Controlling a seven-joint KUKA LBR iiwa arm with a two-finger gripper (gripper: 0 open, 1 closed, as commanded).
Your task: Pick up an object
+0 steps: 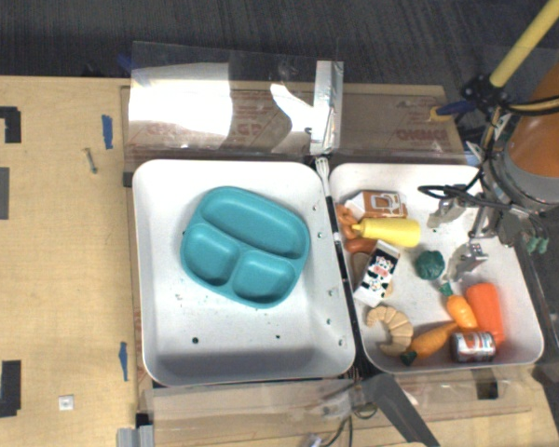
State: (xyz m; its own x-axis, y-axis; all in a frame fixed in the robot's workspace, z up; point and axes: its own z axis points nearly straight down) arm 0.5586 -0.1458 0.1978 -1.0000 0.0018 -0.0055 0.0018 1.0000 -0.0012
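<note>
Camera view has the claw (468, 254) low over the right bin (531, 343), near its right side, with the arm coming in from the right above it. Its metal fingers point down and nothing sits between them that I can make out; whether they stand wide or narrow I cannot tell, since glare and cables blur the tips.

Just left of the claw lies a green ball (430, 264). Just below it are a small carrot (461, 311) and an orange pepper (485, 305), touching each other, and a can (472, 345) lies against the bin's front wall. Further left are a yellow bottle (388, 232), a white carton (377, 274), a croissant (390, 322) and a second carrot (429, 340). The left bin (158, 250) holds a teal tray (245, 245), well apart from the claw.

The likely risks, as I judge them:
- The fingers may come down in the gap between ball and carrot and close on air.
- The ball is round and may roll off under a push.
- Carrot and pepper lie packed together, so a finger may land on top of one instead of beside it, or pinch both and drop them.
- The bin's right wall is close and may foul a finger.
</note>
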